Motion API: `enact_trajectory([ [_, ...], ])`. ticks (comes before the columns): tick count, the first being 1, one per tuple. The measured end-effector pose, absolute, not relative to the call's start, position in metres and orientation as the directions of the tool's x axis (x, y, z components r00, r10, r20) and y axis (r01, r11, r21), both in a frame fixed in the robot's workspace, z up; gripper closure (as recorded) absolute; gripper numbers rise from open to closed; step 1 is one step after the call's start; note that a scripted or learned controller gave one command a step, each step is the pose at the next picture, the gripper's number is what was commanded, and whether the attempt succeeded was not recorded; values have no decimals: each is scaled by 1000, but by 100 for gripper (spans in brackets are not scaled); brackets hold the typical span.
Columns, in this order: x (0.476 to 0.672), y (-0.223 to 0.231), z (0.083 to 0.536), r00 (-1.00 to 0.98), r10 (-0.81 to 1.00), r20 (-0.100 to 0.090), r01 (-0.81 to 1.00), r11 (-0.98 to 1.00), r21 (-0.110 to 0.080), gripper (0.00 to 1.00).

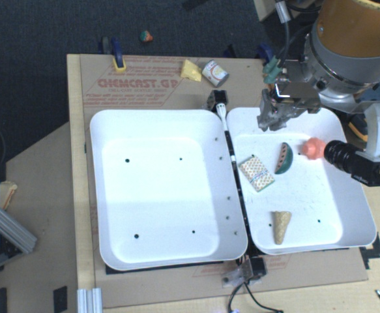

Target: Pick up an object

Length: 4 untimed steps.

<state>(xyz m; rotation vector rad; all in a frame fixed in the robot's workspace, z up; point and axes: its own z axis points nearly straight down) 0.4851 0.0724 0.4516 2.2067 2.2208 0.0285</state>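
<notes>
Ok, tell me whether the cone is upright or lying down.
Lying down. The cone rests on its side on the right bin's floor, its narrow end toward the near rim.

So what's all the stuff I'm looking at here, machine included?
white bins: two, side by side on the bench
patterned packet: one, pale, right bin, near the divider
watermelon-slice toy: one, green and red, right bin
pink toy: one, right bin, far side
cone: one, tan, right bin, near edge
yellow piece: one, on the board behind the bins
small box: one, beside the yellow piece
arm: one, grey and orange, from the right
pincer: one, grey, over the right bin's far edge
</notes>
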Motion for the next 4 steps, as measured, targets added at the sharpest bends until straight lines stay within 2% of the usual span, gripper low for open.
enact_trajectory([
  [1, 489, 132, 353, -6, 1000, -1, 1000, 6, -11, 100],
  [2, 478, 115, 308, 2, 1000, -2, 1000, -3, -8, 100],
  [3, 490, 232, 342, -13, 1000, 6, 1000, 13, 5, 100],
  [4, 479, 171, 359, 5, 1000, -1, 1000, -5, -1, 100],
])
